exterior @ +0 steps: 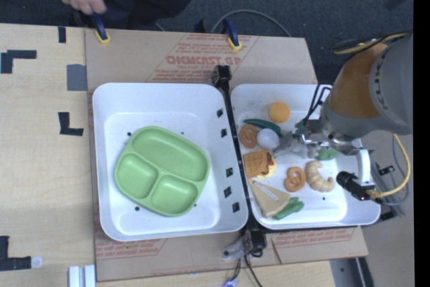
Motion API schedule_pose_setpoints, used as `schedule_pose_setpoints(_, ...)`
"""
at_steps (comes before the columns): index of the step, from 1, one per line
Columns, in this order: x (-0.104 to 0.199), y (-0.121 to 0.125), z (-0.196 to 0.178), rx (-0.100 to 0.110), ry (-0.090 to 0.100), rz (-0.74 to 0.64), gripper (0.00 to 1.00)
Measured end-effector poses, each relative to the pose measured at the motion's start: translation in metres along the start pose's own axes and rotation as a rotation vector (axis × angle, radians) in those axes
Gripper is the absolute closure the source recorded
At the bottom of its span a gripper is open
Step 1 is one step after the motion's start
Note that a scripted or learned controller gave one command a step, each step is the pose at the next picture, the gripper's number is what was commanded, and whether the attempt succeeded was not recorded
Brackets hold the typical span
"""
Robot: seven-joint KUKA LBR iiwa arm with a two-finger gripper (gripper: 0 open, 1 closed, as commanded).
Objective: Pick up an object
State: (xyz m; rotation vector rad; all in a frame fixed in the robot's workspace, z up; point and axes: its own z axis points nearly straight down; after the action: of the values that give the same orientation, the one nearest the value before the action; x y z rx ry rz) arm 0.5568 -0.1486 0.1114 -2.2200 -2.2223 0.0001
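Nearest the camera, a pale wedge-shaped toy sandwich (269, 197) lay at the front of the right white bin (349, 215). Behind it sat a toy waffle (258, 163), pretzel (293, 178), croissant (318, 175), white ball (267, 138) and orange ball (279, 111). Low over that bin hung the metal gripper (304, 138), beside the white ball; whether it was clenched or released could not be told. Judging by this, nothing had been lifted yet.

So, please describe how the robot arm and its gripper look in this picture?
The arm is thick and rounded, grey, with a broad orange band above the wrist. Thin black and yellow cables run along it, on the right. The gripper is a small metallic, silver-grey piece with dark parts; finer details are too small to tell.
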Motion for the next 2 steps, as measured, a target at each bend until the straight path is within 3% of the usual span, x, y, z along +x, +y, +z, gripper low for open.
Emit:
schedule_pose_setpoints(1,0.037,0.077,0.023,-0.008,-0.003,0.001,0.0)
schedule_pose_setpoints(2,0.039,0.078,0.013,-0.008,-0.001,-0.002,1.0)
